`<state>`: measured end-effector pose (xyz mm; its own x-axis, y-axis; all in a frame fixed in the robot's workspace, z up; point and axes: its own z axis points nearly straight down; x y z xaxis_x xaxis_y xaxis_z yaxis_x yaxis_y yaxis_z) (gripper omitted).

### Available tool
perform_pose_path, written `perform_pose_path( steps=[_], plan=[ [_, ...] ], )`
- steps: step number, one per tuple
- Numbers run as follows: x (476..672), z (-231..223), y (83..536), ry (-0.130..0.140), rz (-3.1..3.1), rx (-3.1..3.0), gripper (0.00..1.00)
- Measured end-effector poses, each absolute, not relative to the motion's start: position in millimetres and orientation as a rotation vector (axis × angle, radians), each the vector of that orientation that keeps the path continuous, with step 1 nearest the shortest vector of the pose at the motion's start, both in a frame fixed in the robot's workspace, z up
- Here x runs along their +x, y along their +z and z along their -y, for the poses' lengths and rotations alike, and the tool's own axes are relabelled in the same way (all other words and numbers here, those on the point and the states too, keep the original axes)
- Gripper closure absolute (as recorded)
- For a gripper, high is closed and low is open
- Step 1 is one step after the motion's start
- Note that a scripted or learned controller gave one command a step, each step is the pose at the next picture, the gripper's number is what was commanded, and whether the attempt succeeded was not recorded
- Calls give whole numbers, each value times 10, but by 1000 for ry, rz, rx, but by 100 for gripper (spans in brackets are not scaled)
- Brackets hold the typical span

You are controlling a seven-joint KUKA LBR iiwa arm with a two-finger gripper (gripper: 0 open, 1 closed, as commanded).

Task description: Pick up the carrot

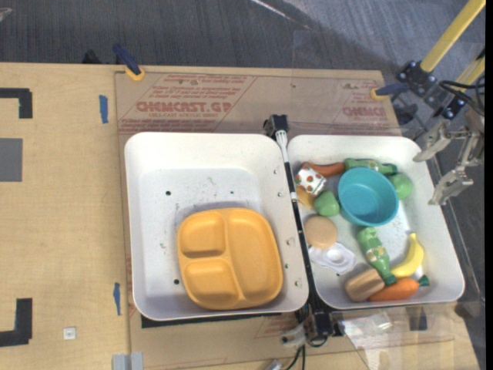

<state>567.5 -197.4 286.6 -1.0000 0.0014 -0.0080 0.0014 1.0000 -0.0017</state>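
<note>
The carrot (396, 290) is orange with a green stub at its right end. It lies flat along the front wall of the right bin (451, 247), between a brown bun-like toy (363, 284) and a yellow banana (412, 257). My gripper (429, 177) hangs over the right bin's far right rim, well behind the carrot. It is open, with nothing between its fingers (445, 189).
The right bin is crowded: a teal bowl (368, 196), a green bottle (373, 246), a red-and-white mushroom (310, 179), a slim orange toy (333, 169), green pieces and a beige round. The left bin (154, 176) holds a yellow divided plate (229, 257).
</note>
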Motion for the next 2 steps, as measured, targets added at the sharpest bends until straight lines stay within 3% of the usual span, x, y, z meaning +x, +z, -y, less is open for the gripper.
perform_pose_path(
  steps=[1,2],
  plan=[
    [4791,2275,3073,-8,-3131,-132,0],
    [4845,2231,3181,-9,-3121,-146,100]
  ],
)
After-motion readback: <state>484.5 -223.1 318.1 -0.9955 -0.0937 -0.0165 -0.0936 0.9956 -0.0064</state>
